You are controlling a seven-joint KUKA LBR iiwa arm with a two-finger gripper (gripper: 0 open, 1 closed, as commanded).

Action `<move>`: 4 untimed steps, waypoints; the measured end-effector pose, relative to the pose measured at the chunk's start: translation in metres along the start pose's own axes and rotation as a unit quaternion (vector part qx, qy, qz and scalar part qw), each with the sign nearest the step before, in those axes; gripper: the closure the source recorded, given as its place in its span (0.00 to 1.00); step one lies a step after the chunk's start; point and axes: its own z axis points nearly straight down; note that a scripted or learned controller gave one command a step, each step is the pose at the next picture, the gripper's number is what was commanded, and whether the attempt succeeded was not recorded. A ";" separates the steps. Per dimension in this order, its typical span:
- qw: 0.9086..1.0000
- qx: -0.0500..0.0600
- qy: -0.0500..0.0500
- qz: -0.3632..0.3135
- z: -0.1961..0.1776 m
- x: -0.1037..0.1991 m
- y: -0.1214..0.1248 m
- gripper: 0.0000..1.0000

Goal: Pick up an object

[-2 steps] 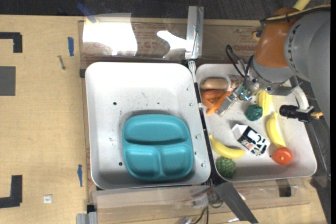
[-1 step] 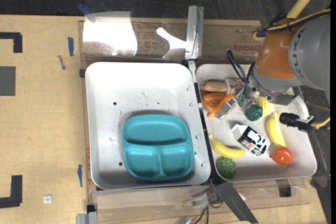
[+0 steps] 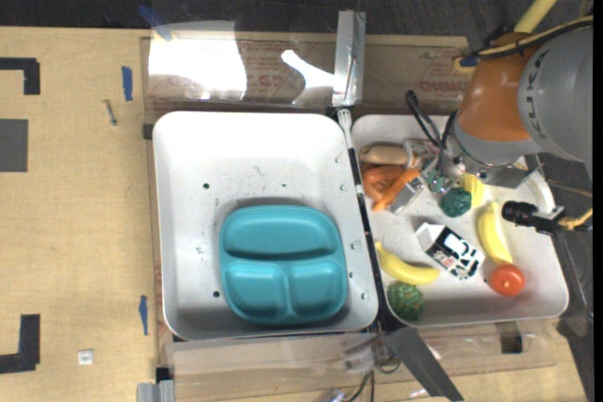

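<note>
Reaching in from the right, the arm point(image 3: 528, 99) lowers its pincer point(image 3: 435, 172) over the right bin point(image 3: 546, 297), among an orange carrot-like piece point(image 3: 384, 184), a tan piece point(image 3: 382, 152) and a small teal object point(image 3: 456, 201) — whether the pincer grips anything cannot be told. Nearby lie 2 bananas point(image 3: 407, 266) point(image 3: 494, 233), a red tomato point(image 3: 507, 280), a green ball point(image 3: 406, 298) and a black-and-white box point(image 3: 452, 252). Clutter hides the pincer's tip. A teal tray point(image 3: 283, 264) sits in the left bin point(image 3: 188, 155).

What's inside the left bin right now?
The left bin holds one teal divided tray, lying near its front. Whatever is beneath the tray is covered.
</note>
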 end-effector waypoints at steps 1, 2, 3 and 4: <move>1.000 -0.001 0.001 -0.004 -0.001 0.035 -0.080 0.00; 1.000 -0.003 -0.001 0.004 0.000 0.012 -0.023 0.00; 0.995 0.038 0.032 0.088 0.004 -0.028 0.026 0.00; 0.997 0.015 0.015 0.081 0.002 -0.021 0.015 0.00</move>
